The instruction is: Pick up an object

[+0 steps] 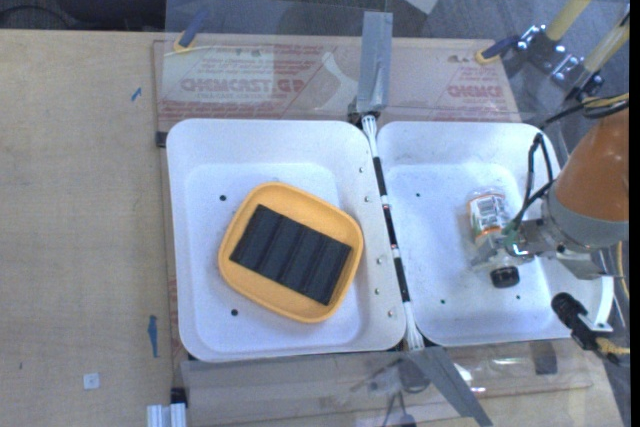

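Gripper [500, 260] sits low in the right bin [440, 315], just beside the small labelled packet [487, 213]; I can't tell its spread. I'd centre over the packet before closing.

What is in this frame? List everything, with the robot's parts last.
bins: 2, white, side by side on the bench
dish: 1, yellow with a dark ribbed insert, in the left bin
small object: 1, whitish with a coloured label, in the right bin beside the gripper; too small to identify
bench: 1, tan wood, under the bins
clear sheet: 1, printed with red letters, behind the bins
clamps: 2, blue and yellow, at the sheet's back corners
arm: 1, grey with an orange band, coming in from the right
gripper: 1, dark, low over the right bin, next to the small object
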Tool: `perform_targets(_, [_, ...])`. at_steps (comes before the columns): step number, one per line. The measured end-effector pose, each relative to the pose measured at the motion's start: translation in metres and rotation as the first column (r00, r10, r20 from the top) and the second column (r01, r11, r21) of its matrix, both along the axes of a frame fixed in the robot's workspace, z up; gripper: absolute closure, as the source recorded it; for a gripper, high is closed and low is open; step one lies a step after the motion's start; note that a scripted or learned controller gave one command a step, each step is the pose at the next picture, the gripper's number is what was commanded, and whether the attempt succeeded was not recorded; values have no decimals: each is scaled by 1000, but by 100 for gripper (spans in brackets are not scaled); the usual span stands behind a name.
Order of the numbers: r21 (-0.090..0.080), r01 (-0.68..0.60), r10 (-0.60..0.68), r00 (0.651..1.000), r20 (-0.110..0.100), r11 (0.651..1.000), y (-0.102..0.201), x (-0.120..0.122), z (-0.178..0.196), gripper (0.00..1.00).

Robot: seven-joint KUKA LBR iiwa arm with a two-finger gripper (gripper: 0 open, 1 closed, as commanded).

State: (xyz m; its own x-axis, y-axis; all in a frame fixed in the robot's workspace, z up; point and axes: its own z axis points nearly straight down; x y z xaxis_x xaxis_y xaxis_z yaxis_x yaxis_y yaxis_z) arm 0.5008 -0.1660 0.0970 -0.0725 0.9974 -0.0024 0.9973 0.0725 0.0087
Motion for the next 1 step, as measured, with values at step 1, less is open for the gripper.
perform_targets(1, [2, -40, 40, 999, -12, 999, 81, 20, 86, 100])
